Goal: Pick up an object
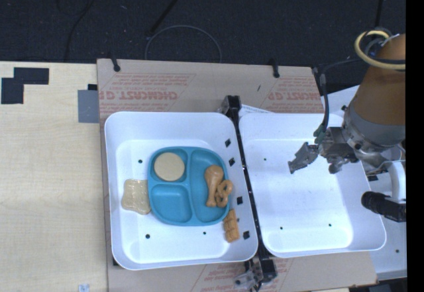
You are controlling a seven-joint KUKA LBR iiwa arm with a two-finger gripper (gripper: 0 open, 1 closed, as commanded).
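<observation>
Pretzel (218, 186) well left of pincer (301, 159)

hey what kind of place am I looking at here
Most likely a robotics lab bench set up for grasping trials. A grey arm with a gripper hangs over two white bins, one bin holds a blue divided plate with toy food, and loose cables run behind.

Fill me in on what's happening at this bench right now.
A grey robot arm reaches in from the right, its gripper hovering over the right bin with nothing between its fingers. All the objects sit in the left bin: a blue divided plate carrying a round cracker and a pretzel, with a pale piece and a small brown piece beside it. Nothing is picked up yet.
</observation>
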